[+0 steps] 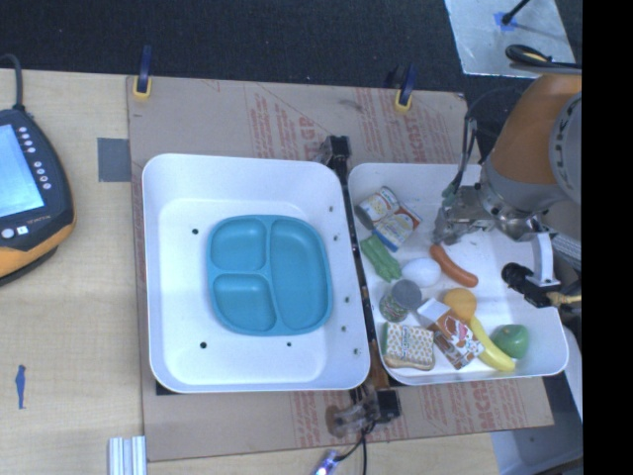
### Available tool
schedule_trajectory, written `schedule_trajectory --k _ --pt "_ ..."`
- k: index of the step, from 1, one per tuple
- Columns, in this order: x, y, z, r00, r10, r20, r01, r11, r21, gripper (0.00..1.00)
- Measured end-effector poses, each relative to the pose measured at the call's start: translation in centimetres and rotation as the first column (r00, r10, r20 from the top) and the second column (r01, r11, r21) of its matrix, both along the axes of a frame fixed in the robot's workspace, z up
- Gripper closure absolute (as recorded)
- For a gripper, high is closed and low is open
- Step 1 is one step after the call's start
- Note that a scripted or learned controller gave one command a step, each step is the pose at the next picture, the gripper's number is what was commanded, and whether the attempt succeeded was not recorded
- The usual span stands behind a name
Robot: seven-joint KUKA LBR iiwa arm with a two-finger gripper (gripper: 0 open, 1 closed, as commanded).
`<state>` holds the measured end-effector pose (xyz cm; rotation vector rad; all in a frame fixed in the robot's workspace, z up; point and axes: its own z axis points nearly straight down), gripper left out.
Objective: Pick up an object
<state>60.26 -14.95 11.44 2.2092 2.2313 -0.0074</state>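
Two shallow white bins sit side by side on the table [79,364]. The left white bin [178,354] holds a blue three-compartment plastic tray [269,273] at its middle. The right white bin [539,364] holds the small things: a white food packet [388,216] at the back left, a green pod-shaped toy [380,257] just before it, a white egg [421,271] and orange sausage [453,265] side by side mid-bin, a yellow banana [485,342] and green apple [511,339] at the front right, a waffle-patterned cracker [409,346] at the front left

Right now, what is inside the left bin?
The left bin holds a blue divided plate, its three compartments bare. Whatever lies beneath the plate is covered.
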Motion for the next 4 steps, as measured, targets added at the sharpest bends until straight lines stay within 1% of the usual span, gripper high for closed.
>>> schedule_trajectory --k 1,2,3,4 --pt "0.0 0.0 0.0 1.0 0.0 0.0 0.0 1.0 0.0 0.0" --pt "-2.4 -2.4 -2.3 1.0 -0.005 -0.002 0.005 1.0 0.003 0.0" --pt "-2.4 -2.4 -1.2 1.0 -0.004 -0.004 0.004 1.0 0.003 1.0" --pt "-4.4 6.4 7.8 1.0 -0.004 -0.001 0.004 1.0 0.005 1.0"
